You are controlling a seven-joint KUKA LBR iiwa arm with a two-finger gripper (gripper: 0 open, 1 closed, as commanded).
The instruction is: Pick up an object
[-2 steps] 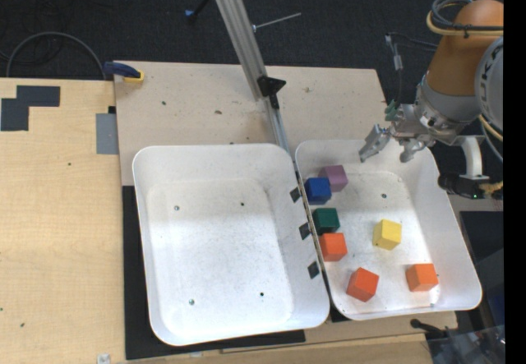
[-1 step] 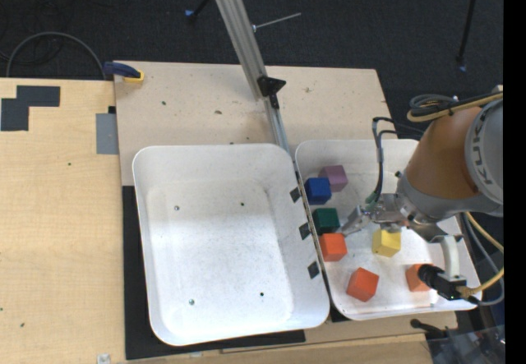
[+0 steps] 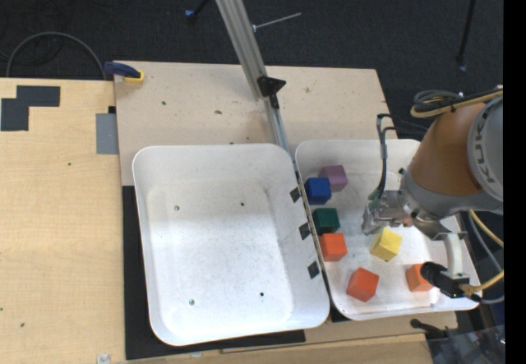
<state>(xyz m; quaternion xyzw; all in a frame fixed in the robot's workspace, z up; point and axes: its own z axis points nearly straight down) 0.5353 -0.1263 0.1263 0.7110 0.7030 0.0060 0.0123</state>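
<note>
Blocks lie scattered in the right bin (image 3: 355, 149), where the gripper (image 3: 380, 221) hangs low just above a tilted yellow cube (image 3: 386, 245); how far its pincer is spread cannot be told. Blue (image 3: 318, 188), purple (image 3: 334, 177), green (image 3: 326, 218) and orange blocks (image 3: 333, 246) sit to its left.

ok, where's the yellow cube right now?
In the camera view the yellow cube sits tilted in the right bin, just below the gripper, with an orange cube below-left of it.
</note>
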